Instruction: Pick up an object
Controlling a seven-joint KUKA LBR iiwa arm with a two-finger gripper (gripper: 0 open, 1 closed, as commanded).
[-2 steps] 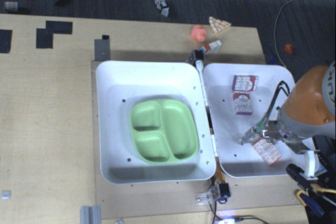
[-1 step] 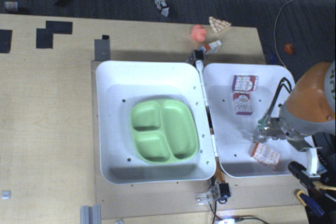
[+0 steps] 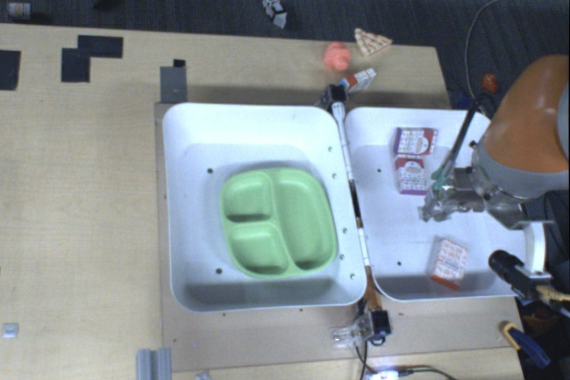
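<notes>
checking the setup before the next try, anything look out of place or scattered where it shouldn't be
Yes. Several small things lie outside the bins: a pink ball, a wedge-shaped piece and a small tube on the bench behind them, plus bits on the dark floor. Inside, the green tray and three small boxes look orderly.

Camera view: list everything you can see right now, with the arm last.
Bins: 2, white, side by side on bench.
Tray: 1, green, three compartments, in left bin.
Packets: 2, red and white, upper part of right bin, one above the other.
Packet: 1, white and orange, lower part of right bin.
Ball: 1, pink, on bench above bins.
Wedge: 1, tan, beside ball.
Arm: 1, grey with orange band, from right.
Gripper: 1, over right bin between packets.
</notes>
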